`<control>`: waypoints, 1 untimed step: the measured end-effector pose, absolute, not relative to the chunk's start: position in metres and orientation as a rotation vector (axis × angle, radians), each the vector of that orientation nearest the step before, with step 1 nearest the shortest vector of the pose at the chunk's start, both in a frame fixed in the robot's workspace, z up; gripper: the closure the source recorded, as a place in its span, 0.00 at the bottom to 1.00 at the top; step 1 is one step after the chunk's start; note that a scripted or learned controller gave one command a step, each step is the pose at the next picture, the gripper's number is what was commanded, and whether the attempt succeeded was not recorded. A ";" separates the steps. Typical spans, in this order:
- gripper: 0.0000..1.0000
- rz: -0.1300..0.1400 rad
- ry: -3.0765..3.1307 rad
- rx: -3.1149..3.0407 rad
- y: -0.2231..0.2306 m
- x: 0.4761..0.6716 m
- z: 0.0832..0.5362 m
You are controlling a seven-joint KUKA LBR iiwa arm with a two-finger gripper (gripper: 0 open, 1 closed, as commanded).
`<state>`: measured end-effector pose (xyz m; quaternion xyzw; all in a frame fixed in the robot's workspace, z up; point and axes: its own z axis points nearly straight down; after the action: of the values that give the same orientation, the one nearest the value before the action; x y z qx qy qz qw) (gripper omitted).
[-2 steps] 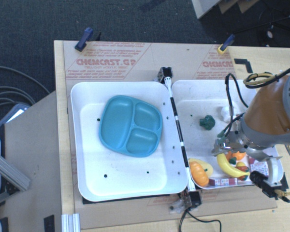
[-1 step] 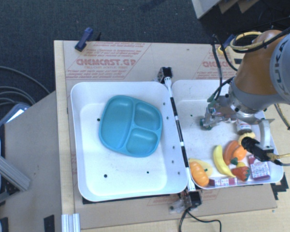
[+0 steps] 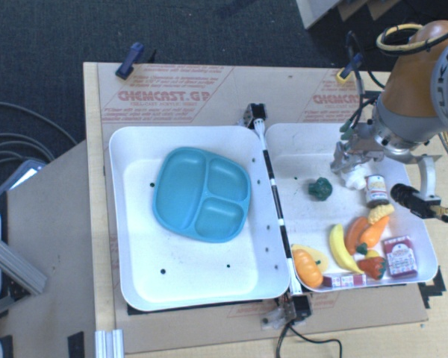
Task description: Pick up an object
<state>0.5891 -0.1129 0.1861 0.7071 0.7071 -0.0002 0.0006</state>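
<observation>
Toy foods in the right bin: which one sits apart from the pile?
The dark green broccoli-like piece. It lies alone mid-bin, while the banana, carrot and others crowd the near corner.

camera: fixed overhead | slanted down | both bins [image 3: 127,222] framed, mid-distance
</observation>
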 end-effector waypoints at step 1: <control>0.00 -0.001 2.222 2.220 -0.112 0.589 0.186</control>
<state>0.5891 -0.1124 0.1860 0.7069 0.7073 -0.0002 0.0003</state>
